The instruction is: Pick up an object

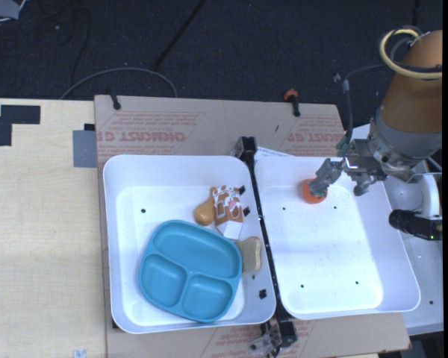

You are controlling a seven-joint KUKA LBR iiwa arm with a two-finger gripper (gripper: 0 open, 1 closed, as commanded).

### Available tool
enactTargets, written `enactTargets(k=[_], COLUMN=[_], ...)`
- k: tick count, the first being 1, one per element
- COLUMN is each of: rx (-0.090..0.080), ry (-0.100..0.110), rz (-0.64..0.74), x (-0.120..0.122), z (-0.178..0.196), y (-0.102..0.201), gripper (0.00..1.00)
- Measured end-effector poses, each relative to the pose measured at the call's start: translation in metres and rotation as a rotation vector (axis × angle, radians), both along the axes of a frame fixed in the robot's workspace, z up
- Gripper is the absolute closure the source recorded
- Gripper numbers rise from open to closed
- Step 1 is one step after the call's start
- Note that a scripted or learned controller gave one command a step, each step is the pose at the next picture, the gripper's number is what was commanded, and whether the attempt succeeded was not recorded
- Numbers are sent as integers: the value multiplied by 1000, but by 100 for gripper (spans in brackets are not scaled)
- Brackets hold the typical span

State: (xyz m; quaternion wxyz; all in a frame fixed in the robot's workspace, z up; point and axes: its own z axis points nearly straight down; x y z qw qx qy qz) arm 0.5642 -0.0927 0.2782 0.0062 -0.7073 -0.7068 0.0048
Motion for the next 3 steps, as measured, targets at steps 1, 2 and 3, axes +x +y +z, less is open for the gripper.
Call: enactTargets(k=[1,2,3], rx=[-1,-1,0], ry=[-12,-7,-7], rz=[2,0,0], x=[2,3,11], z=[6,-52,-108], y=[0,-9,-10], gripper=[0,0,0])
